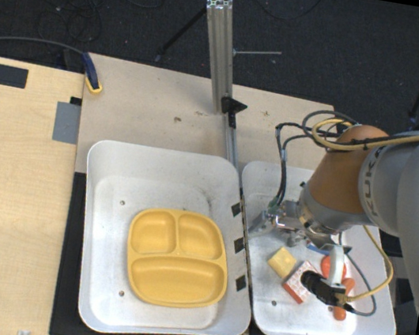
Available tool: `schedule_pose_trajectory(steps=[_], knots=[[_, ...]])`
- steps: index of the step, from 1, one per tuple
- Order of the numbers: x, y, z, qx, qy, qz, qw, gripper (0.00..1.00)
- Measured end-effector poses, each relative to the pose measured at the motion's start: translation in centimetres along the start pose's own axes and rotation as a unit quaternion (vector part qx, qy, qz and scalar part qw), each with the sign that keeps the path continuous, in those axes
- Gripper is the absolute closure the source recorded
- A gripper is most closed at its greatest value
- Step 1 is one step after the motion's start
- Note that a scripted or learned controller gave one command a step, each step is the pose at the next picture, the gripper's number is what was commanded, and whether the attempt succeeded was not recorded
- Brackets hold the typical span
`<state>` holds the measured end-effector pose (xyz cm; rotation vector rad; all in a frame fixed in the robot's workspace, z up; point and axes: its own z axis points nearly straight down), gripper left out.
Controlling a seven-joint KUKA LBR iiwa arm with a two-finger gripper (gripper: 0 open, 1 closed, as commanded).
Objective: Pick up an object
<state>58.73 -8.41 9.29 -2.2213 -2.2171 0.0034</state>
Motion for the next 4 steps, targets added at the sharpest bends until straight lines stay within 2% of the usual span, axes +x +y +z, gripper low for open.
schedule_pose_trajectory(steps=[1,2,4], knots=[[-0.1,0.0,-1.2,0.0,0.0,0.002,1.0,1.0],[0.0,1.0,-6.4,-0.003,0.0,-0.001,1.0,1.0],[0.7,1.2,-18.9,-0.004,-0.001,-0.002,1.0,1.0]])
